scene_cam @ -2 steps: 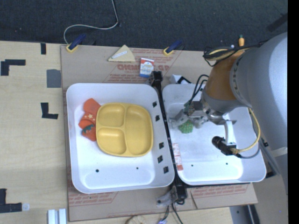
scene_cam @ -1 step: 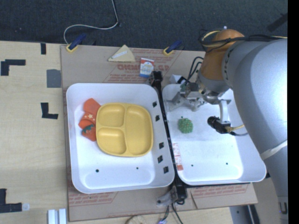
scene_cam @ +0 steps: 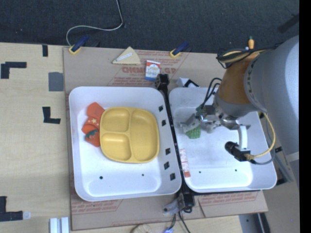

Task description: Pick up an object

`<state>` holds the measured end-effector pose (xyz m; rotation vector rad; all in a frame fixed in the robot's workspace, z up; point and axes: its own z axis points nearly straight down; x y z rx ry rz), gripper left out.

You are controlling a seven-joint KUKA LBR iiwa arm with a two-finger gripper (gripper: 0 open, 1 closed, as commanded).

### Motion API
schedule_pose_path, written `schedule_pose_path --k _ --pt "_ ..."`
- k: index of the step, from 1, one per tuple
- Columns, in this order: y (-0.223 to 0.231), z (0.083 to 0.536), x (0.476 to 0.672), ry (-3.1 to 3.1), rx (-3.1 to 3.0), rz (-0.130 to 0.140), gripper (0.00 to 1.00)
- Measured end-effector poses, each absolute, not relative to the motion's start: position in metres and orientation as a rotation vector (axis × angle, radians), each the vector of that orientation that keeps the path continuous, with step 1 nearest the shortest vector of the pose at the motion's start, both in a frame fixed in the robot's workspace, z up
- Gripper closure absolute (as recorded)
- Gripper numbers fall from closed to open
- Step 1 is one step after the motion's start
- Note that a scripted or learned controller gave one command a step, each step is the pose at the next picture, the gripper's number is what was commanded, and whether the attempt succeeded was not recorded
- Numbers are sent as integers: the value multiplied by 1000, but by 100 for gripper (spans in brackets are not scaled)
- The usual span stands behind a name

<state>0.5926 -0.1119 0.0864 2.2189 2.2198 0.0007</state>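
Note:
A small green object lies in the right bin, near its left side. My gripper hangs right over it, its metal tip just above and to the right of the green piece. The grey arm with its orange band reaches in from the right and covers the wrist. In the left bin rests a yellow divided plate, with orange and red toy pieces lying against its left edge.
A small red and white box and a pale wedge sit on the cardboard behind the bins. A black divider runs between the bins. A yellow cable and black fitting hang over the right bin.

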Motion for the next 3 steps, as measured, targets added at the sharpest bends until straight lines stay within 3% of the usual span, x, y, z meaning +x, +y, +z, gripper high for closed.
schedule_pose_path --k 1,2,3 --pt "-112 96 593 2218 2216 1 100" --pt "-110 87 581 2217 2216 5 100" --pt "-102 87 530 2219 2217 5 100"
